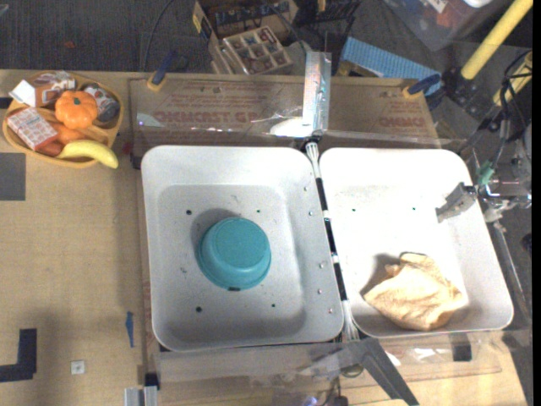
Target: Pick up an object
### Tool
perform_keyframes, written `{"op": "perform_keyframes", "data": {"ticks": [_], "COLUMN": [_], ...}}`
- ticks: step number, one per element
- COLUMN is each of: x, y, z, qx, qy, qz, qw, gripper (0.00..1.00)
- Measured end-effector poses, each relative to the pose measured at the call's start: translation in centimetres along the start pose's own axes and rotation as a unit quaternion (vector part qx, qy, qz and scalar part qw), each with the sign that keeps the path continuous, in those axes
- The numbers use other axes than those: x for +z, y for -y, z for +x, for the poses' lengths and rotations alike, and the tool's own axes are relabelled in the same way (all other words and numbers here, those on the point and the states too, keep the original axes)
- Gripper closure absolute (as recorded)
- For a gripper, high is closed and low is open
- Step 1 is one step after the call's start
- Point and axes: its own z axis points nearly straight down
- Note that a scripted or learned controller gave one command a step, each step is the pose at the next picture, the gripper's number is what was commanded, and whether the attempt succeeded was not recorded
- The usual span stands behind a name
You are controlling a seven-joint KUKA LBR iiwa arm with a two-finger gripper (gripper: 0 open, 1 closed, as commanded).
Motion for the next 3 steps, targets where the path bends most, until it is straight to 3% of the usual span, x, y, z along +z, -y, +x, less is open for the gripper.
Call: {"op": "perform_keyframes", "data": {"ticks": [1,2,3], "x": [-0.6,11.4,16.4], "y": [-5.7,2.6,2.5], "z": [-4.6,-1.0,5.7], "qx": [0.047,0.063,0.013], "qy": [0.001,0.000,0.001], "qz": [-0.001,0.001,-0.005], "qw": [0.9989,0.9980,0.9999], "gripper": [0.00,0.00,0.00]}}
